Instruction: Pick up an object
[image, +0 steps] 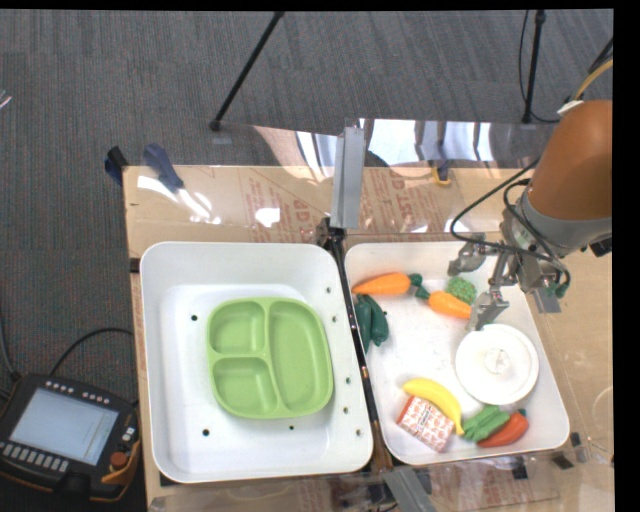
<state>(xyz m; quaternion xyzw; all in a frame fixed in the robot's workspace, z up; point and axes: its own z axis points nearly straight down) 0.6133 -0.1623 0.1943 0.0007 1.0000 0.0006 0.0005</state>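
- You had the arm (572, 165) reaching in from the right, its orange band and grey wrist hanging over the far right corner of the right bin (395, 440).
- The gripper (487, 308) hung low over that bin, just beyond the white round plate (497, 364); its fingers stood slightly apart, and nothing sat between them that you could make out (cables and brackets crowded the wrist, so the reading is rough).
- Near the fingertips lay an orange carrot (449, 305), with a green broccoli-like piece (461, 289) just past it, partly masked by the gripper's hardware.
- A second carrot (383, 285) lay along the bin's far wall, and a dark green item (372, 321) by the left wall was too shadowed to name.
- At the near edge you had a banana (435, 399), a red-and-white packet (425, 424) partly under it, and a green piece overlapping a red-orange one (499, 428).
- The left bin (180, 280) carried a green divided tray (270, 358).
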